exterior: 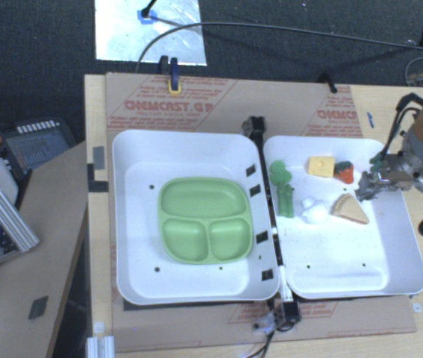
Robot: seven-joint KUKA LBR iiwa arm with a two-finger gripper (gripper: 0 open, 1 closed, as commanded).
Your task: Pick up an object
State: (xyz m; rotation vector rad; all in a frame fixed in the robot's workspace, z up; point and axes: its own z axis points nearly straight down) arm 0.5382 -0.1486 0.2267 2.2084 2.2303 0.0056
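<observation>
Camera view, looking down at a slant: two white bins side by side on the bench. Left bin (129,200) holds a green divided tray (204,218) w/ three compartments, sitting about mid-bin. Right bin (398,267) has the small stuff, all in its upper half – a green leafy veg piece (282,189) near the divider, a yellow block (321,165), a red-and-green item (344,171) touching the block's right side, a small white lump (315,212) and a tan wedge (351,209).

Arm comes in from the right; gripper (365,187) hangs over the right bin's upper right area. Its tip is just above and slightly right of the tan wedge, close but apart from it. Red-and-green item sits just up-left of the tip, also near. Nothing visible between the fingers – whether they're wide or narrow, can't tell at this res; the tip is a dark blur.

White lump lies left of the wedge, just beside it. Green veg is well apart from the gripper, across the bin.
</observation>
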